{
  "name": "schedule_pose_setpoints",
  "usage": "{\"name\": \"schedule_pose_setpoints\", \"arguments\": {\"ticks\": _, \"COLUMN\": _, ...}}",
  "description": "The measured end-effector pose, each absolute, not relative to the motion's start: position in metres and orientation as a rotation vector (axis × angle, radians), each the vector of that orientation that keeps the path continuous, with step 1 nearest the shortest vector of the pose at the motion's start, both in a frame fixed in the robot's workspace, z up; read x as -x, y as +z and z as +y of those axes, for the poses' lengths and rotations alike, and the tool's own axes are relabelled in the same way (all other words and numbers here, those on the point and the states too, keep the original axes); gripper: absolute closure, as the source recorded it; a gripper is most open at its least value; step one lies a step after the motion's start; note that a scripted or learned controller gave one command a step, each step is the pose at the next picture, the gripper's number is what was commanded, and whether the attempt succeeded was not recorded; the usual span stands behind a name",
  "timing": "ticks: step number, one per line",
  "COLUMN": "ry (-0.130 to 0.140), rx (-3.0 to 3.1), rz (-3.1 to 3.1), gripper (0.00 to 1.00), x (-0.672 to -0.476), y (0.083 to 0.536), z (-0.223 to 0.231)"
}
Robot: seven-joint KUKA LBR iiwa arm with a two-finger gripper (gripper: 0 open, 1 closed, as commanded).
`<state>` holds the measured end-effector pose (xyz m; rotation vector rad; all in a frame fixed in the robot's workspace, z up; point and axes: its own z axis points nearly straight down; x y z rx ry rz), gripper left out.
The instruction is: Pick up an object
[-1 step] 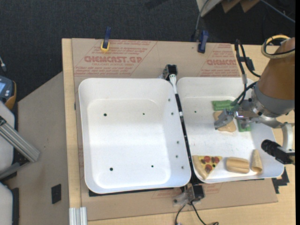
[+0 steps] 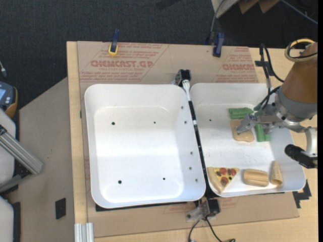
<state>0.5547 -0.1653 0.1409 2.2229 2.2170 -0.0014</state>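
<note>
The left bin [image 2: 136, 145] sits on the counter [image 2: 151, 59]. In the right bin [image 2: 222, 100], a pizza slice [image 2: 222, 177], bread roll [image 2: 256, 177] and cork-like piece [image 2: 276, 172] lie toward six o'clock. Near centre, the jaws [image 2: 246, 126] hang over a tan piece [image 2: 245, 134], with green blocks [image 2: 240, 113] at twelve o'clock; I cannot tell whether they are clenched or released.

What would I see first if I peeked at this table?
Probably the big grey-and-orange robot arm reaching in from the right, its gripper low over a tan toy and green pieces in the right bin. Then the pizza slice in that bin's near corner.
</note>
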Motion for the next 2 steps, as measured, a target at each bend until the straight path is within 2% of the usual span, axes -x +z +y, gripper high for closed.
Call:
{"name": "schedule_pose_setpoints", "arguments": {"ticks": 1, "ry": 0.001, "rx": -2.216, "rz": 2.221, "gripper": 0.0, "x": -0.5986, "y": 0.0831, "z": -0.1517}}
{"name": "schedule_pose_setpoints", "arguments": {"ticks": 2, "ry": 0.005, "rx": -2.217, "rz": 2.218, "gripper": 0.0, "x": -0.5986, "y": 0.0874, "z": -0.1524}}
